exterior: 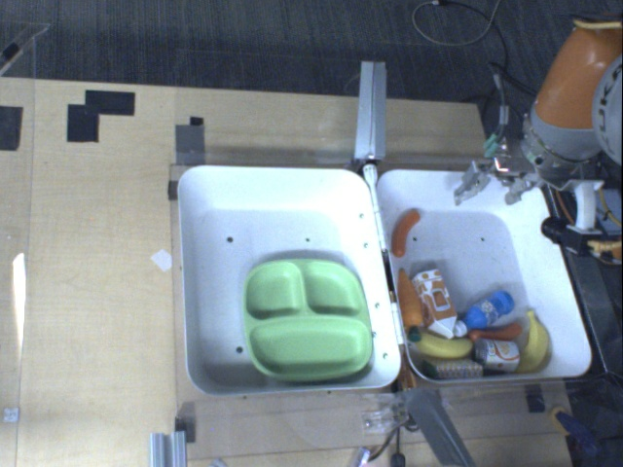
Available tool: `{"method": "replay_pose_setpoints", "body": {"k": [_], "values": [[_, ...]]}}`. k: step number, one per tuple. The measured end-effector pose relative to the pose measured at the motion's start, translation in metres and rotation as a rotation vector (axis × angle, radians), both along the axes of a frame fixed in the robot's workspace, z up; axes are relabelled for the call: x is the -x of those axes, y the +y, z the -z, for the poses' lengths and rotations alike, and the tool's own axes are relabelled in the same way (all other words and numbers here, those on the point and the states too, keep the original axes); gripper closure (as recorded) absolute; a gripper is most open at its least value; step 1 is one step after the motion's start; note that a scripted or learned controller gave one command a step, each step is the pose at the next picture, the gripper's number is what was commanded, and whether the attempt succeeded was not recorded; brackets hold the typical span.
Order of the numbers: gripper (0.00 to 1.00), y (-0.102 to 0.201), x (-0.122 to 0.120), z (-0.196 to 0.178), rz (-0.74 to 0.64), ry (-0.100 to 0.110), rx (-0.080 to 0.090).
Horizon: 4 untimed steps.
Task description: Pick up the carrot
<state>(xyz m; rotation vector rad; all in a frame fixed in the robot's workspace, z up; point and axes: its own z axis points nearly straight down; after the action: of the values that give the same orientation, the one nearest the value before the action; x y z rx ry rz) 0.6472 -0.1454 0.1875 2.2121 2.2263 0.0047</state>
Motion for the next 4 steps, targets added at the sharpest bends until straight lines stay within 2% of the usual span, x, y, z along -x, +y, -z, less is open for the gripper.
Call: {"method": "replay_pose_setpoints", "body": {"k": [1,2,3,4], "values": [[0.00,0.047,0.026,0.093,-0.112,-0.003,0.000],[0.00,0.034,0.134,0.097,0.031,-0.009,0.001],[0.00,0.034,0.134,0.098,0.031,-0.009,0.001],[0.00,0.056,0.129,0.098,0.136,-0.012,0.002]]}}
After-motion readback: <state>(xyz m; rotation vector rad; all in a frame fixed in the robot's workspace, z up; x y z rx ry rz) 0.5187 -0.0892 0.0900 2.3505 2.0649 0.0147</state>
